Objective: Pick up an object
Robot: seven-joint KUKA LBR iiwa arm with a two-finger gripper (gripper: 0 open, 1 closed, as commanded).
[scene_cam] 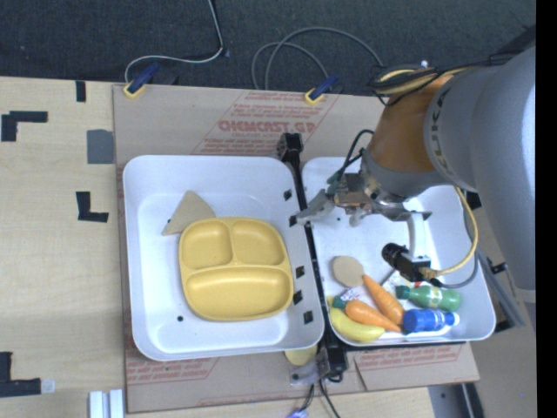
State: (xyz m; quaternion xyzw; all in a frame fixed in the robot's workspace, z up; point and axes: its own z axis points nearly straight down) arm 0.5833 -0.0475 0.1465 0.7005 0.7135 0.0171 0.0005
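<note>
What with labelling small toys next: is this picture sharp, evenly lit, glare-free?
Camera view: lighting even, shadows faint beside the yellow plate; the right bin is washed out near white; the toy pile looks soft; the close arm is blurred.

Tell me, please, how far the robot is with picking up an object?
Done: nothing looks lifted yet; the carrot, banana and green bottle lie in the right bin. In hand: the gripper hovers above that bin's upper left part, carrying nothing I can see. Left: lower onto one object, grasp it, lift it.
</note>
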